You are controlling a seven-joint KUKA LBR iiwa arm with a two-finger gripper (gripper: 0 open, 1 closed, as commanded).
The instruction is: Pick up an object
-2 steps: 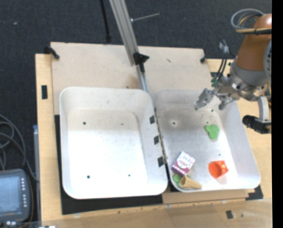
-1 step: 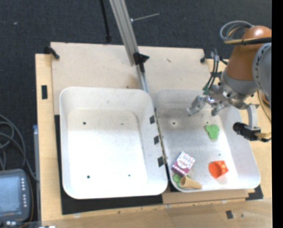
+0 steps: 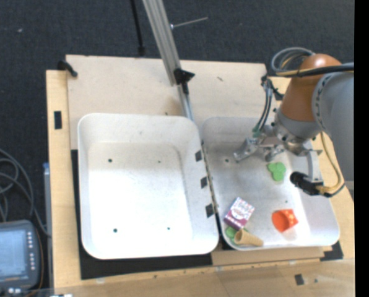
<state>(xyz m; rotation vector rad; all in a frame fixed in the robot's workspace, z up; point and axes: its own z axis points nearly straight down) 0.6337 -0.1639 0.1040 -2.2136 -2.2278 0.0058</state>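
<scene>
Claw (image 3: 249,151) hanging over right bin (image 3: 321,231), can't tell its state tbh. Green toy (image 3: 276,170) just beside, nearer the camera. Orange cup (image 3: 285,219), purple box (image 3: 239,212), cone (image 3: 248,238) further off.

The grey arm (image 3: 333,98) enters from the right edge of the frame, its orange band (image 3: 305,94) showing in the upper right above the wrist. The wrist bends down and toward the left, with cables looping over it and a black fitting hanging off its lower right side. The gripper (image 3: 249,148) sits right of centre in the frame, its metal fingers (image 3: 241,154) pointing left and slightly down.
</scene>
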